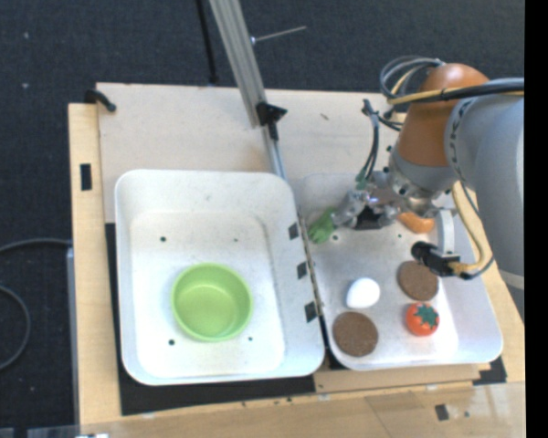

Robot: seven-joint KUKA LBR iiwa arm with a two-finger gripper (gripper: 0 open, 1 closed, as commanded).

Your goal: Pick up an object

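Closest to the lens, near the front edge of the right bin (479, 336), sits a brown disc (355, 333), with a small red tomato-like toy (422, 319) beside it toward the right. Just behind them lie a white ball (363, 293) and a second brown disc (419, 280), all apart from one another. Farther back, a small green object (321, 227) rests by the bin's left wall, close to the divider between the bins. The gripper (365, 210) hangs low over the back of this bin, just right of the green object; whether its fingers are apart or together cannot be told at this angle, and nothing can be seen held. Over in the left bin (146, 199) stands a lime green bowl (212, 301), upright.
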